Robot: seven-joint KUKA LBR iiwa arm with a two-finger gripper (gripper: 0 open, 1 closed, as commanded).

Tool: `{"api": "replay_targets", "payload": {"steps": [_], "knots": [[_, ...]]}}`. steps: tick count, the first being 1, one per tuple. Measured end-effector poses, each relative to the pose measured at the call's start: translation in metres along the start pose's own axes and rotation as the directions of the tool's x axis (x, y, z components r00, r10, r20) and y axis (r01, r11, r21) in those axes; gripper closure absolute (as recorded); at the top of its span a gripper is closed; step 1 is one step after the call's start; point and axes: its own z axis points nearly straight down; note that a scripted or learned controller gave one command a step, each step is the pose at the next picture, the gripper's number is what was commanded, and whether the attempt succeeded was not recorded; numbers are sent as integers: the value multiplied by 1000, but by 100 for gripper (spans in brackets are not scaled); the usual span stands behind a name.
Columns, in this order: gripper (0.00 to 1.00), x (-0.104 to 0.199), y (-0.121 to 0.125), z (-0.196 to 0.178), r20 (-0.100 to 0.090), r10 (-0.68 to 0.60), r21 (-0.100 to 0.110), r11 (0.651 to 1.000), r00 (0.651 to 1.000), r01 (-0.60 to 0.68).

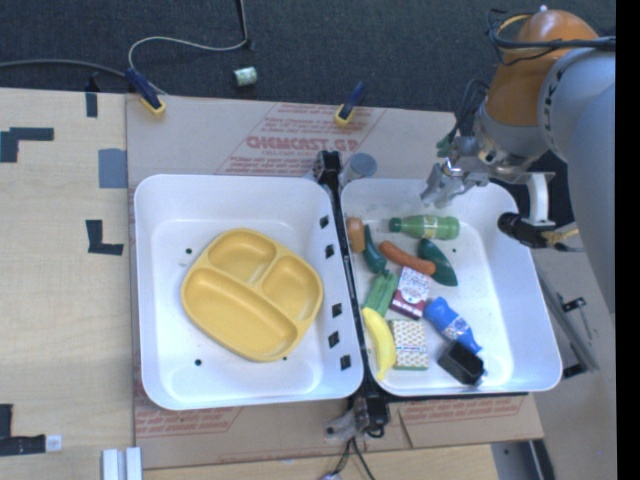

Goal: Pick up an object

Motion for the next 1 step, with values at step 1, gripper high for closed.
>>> {"api": "replay_targets", "payload": {"steps": [1], "knots": [[100,52,0,20,-2,-1,2,1000,1000,1]]}}
